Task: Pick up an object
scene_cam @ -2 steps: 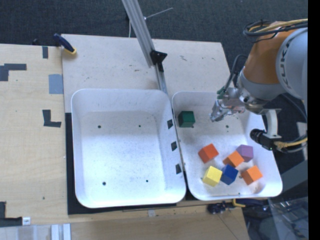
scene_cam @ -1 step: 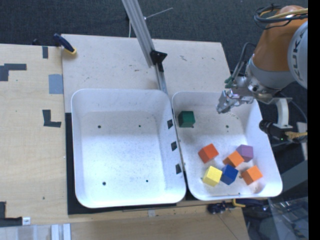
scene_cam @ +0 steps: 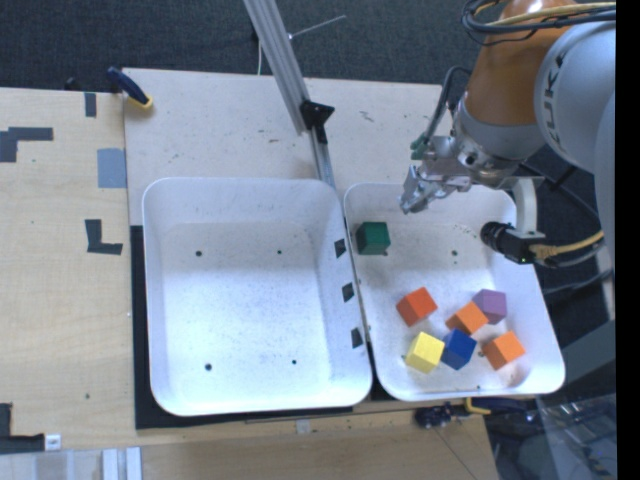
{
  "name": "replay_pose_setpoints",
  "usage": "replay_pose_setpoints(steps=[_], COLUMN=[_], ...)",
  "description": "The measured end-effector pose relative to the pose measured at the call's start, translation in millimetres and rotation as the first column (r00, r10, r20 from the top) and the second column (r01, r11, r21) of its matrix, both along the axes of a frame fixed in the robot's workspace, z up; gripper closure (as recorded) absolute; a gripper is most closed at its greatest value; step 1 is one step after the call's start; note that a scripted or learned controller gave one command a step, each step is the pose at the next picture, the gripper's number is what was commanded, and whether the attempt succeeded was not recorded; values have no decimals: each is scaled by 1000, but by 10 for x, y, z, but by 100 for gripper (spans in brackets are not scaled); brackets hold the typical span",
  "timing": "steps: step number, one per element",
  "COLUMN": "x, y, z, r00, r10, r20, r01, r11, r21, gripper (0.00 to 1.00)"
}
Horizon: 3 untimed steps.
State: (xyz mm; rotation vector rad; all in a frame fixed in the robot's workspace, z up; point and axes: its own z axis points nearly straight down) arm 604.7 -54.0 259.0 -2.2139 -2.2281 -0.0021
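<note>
Blocks are seen in the right bin [scene_cam: 520, 268]: a green block [scene_cam: 374, 238] lies alone near its far left corner, just beside and below the gripper [scene_cam: 415, 200]. Well nearer than the green block, a cluster is gathered: two orange blocks [scene_cam: 417, 305] [scene_cam: 504, 349], a third orange one [scene_cam: 468, 318] partly hidden against a purple block [scene_cam: 490, 304], a yellow block [scene_cam: 425, 351] and a blue block [scene_cam: 459, 349]. Nothing is seen between the fingertips; how far they are parted cannot be told. Lettering on the arm [scene_cam: 560, 78] is cut off and unreadable.
</note>
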Motion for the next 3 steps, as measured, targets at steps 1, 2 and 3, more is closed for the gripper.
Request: replay_pose_setpoints(steps=[1, 2, 3], x=[187, 413, 696], y=[453, 991, 1384], z=[12, -190, -260], r00=[1000, 1000, 1000], r10=[-1, 0, -2], r20=[-1, -2, 0], r01=[1, 0, 2], r11=[1000, 1000, 1000], r21=[0, -2, -1], gripper=[100, 100, 100])
